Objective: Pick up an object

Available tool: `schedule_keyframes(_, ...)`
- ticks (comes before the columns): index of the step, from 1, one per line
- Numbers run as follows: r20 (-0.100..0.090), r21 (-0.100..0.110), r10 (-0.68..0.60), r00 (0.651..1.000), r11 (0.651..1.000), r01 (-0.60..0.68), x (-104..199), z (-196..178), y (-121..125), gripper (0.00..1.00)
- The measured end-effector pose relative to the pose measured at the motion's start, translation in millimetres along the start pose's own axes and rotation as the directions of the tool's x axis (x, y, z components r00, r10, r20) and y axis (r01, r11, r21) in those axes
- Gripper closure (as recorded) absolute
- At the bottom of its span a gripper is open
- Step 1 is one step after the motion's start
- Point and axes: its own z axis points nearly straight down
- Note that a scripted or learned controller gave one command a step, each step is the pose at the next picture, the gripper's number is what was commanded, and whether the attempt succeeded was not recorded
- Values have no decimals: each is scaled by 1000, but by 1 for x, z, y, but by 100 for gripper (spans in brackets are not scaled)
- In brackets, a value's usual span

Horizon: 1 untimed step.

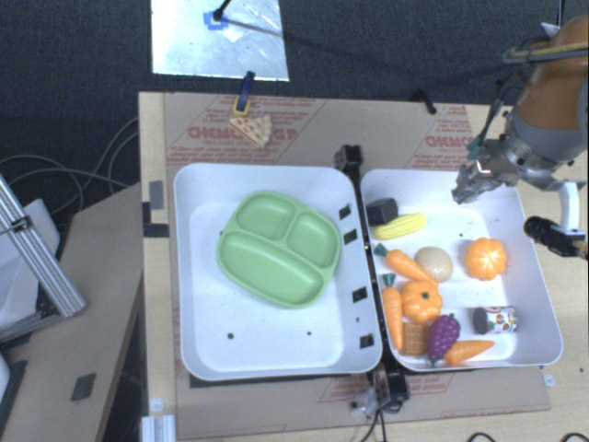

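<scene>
**Gripper poised over the toy-food bin**

2 white bins sit side by side on the counter. The left bin carries a green divided plate with 3 compartments. The right bin carries the toy food: a yellow corn cob near its upper left, beside a dark block; a beige egg-like ball near the middle; a round orange fruit to its right; a small orange pumpkin below the ball; 3 carrots, with one along the left wall; purple grapes near the lower edge; and a small can lying on its side at lower right.

The gripper hangs above the bin's upper right corner, apart from every toy, nothing visibly in it; I cannot tell its open or closed state.
</scene>
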Motion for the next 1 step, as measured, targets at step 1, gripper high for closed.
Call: schedule_keyframes(1,-3,4,-4,1000,1000,4,52,11,11,100)
